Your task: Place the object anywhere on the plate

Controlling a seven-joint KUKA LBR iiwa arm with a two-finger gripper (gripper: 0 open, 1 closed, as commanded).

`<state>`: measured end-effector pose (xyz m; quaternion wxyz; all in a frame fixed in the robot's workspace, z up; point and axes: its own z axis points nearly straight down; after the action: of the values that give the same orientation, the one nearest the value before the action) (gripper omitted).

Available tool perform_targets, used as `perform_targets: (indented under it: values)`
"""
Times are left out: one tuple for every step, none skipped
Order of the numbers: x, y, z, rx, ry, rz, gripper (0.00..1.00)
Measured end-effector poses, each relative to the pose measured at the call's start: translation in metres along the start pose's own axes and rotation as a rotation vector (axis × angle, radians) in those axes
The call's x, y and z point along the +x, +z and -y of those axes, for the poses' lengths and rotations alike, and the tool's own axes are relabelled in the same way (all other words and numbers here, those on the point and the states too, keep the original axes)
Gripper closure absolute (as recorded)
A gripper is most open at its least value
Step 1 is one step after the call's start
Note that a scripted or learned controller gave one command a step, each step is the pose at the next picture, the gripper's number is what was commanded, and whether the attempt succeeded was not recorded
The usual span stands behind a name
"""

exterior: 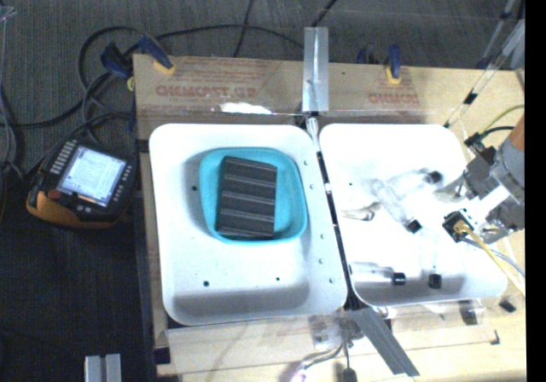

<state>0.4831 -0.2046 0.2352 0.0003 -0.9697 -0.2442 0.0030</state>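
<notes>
Since the task's thing already seems to lie where it belongs, what matters is which way it lies from me. My arm (514,169) hangs over the right rim of the right bin (478,291), above clear plastic pieces (401,197); whether my grip is apart or together I cannot tell. Past the shared wall, well to my left, sits the left bin (175,286). In it the dark ridged block (247,197) rests flat on the teal plate (294,201), its long axis running near to far, within the plate's rim.
</notes>
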Motion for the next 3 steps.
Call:
perform_targets:
  values:
    - [-0.009, -0.086, -0.018, -0.003, 0.044, -0.001, 0.0]
    - [-0.009, 0.087, -0.016, 0.003, 0.173, -0.001, 0.0]
    - [-0.009, -0.018, -0.017, -0.001, -0.049, -0.001, 0.0]
